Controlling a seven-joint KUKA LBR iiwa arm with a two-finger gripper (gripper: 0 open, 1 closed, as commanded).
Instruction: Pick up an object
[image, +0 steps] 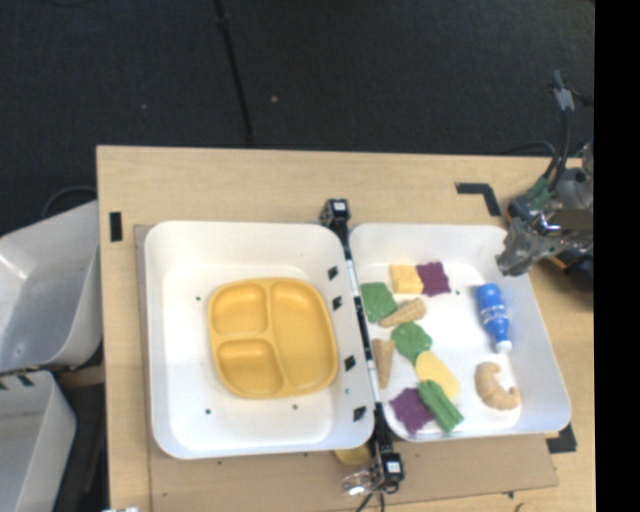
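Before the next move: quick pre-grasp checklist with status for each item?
1. Pickable objects present: ok. The right bin holds a blue bottle, a croissant and small toy foods.
2. End effector position: not ok. It sits at the right bin's upper right rim, not over any object.
3. Finger state: cannot tell.
4. Easy target: ok. The blue bottle lies apart from the other items.
5. Clutter: not ok. The green, yellow and purple pieces crowd the bin's left half.
6. Left bin: ok. It holds a yellow divided plate.
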